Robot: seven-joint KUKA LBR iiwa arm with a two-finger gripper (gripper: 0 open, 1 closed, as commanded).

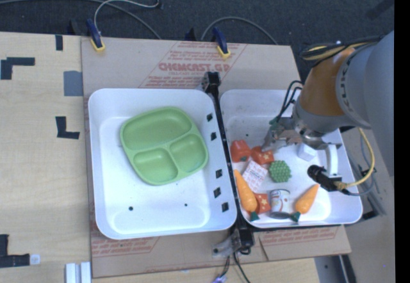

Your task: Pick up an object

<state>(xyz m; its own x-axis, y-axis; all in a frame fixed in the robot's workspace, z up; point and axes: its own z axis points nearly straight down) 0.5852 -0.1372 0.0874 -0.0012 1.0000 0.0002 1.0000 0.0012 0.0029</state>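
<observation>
The right bin (pixel 256 101) holds a heap of small toy foods. A red piece (pixel 239 149) and a red-orange piece (pixel 261 155) lie near its left wall. Beside them sit a green bumpy ball (pixel 279 171) and a white packet (pixel 255 175). One carrot (pixel 245 191) lies along the left wall, and another carrot (pixel 307 198) is at the front right. A small can (pixel 278 198) lies between them. My gripper (pixel 274 137) hangs low in this bin, just above and to the right of the red-orange piece. I see nothing held in it.
The left bin (pixel 102 166) holds a green divided plate (pixel 164 145). A black divider (pixel 220 147) runs between the bins. The arm's orange band (pixel 323 86) and grey body cover the right bin's far right corner. Cables (pixel 343 180) trail beside the wrist.
</observation>
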